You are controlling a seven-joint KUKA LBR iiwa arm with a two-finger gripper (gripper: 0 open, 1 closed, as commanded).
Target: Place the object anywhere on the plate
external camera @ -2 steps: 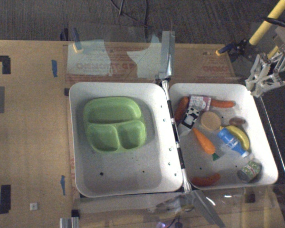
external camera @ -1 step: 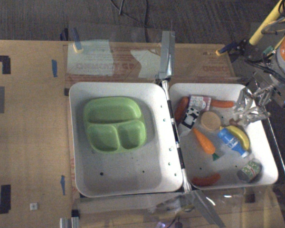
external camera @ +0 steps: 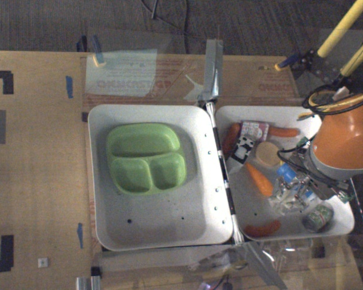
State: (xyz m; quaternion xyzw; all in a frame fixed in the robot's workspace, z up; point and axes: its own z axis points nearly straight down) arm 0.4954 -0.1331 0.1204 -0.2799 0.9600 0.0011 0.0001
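Two white bins, green plate [external camera: 146, 157] in left, hand [external camera: 292, 192] among right bin's clutter beside carrot [external camera: 260, 180], grip perhaps empty, unclear.

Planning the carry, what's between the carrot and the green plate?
In the camera view, the two bins' adjoining rims and bare white floor of the left bin lie between the carrot and the plate.
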